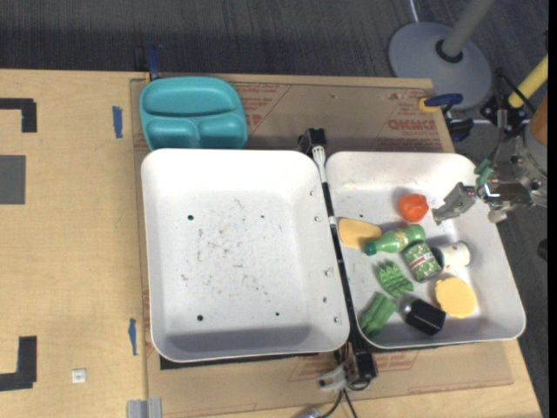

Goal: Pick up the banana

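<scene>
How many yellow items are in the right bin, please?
2: a yellow piece at the bin's left edge, touching the green bottle, and a round yellow one near the lower right. Others may be hidden.

A dark grey carpet floor (261,16) lies behind the light wooden bench (70,233). A grey round stand base (438,59) sits on the floor at upper right.

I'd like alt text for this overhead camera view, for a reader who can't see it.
A grey robot gripper hovers at the right white bin's far edge, beside a small orange ball; a yellow banana lies among green toys near the bin's left wall.
</scene>
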Robot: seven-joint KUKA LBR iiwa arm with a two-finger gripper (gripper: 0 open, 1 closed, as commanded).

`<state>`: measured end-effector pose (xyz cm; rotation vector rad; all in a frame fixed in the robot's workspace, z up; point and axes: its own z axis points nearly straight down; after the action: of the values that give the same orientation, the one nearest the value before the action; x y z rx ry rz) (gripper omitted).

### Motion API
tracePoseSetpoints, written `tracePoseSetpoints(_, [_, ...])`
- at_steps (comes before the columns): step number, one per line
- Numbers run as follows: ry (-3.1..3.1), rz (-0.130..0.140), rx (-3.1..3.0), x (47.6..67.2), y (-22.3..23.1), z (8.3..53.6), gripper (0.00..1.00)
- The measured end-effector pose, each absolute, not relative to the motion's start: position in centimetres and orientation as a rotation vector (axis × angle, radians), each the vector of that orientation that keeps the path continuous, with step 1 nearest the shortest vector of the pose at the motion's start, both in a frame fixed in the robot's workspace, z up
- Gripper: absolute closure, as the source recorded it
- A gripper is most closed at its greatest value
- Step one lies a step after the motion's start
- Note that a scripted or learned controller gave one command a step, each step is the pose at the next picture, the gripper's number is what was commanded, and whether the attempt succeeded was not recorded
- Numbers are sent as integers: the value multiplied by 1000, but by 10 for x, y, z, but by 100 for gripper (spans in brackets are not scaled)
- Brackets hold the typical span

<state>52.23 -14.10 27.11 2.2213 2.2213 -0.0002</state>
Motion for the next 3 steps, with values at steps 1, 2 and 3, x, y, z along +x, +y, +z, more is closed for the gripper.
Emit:
tracePoseSetpoints(1, [2173, -1, 2272, 479, -61, 191, 0])
tracePoseSetpoints(2, [2178, 1, 2264, 479, 96, 175, 0])
tracePoseSetpoints(3, [2240, 2, 2201, 480, 8, 431, 0])
